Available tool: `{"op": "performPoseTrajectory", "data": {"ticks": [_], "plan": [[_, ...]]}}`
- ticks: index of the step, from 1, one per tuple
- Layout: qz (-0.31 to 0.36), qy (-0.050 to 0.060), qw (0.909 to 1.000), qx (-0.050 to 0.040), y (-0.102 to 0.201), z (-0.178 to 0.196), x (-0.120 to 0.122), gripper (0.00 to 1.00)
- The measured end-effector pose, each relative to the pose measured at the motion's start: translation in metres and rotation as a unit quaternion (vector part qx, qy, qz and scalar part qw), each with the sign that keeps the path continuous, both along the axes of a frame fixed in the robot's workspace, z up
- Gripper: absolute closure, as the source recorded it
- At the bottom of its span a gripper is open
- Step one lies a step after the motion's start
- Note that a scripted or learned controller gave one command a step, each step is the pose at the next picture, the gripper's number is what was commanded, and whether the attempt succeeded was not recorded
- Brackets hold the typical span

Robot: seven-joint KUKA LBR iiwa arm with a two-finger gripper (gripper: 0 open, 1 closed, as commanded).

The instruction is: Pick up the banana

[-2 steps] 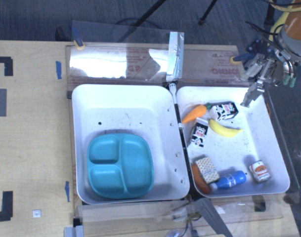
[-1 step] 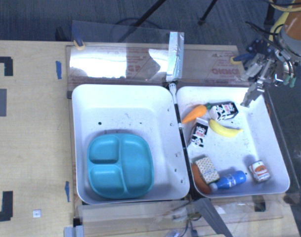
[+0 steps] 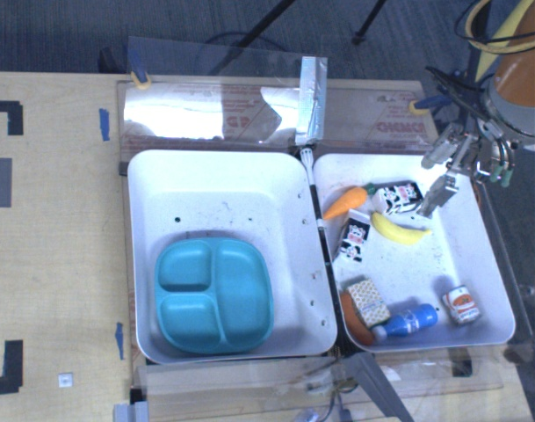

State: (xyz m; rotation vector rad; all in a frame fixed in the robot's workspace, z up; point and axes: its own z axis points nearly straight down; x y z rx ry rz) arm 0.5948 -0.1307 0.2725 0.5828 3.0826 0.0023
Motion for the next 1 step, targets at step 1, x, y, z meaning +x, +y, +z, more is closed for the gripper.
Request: {"op": "performPoseTrajectory", "data": {"ticks": [1], "plan": [[0.000, 0.000, 1.0000, -0.0001, -0.0001, 0.0001, 0.0000, 0.00]]}}
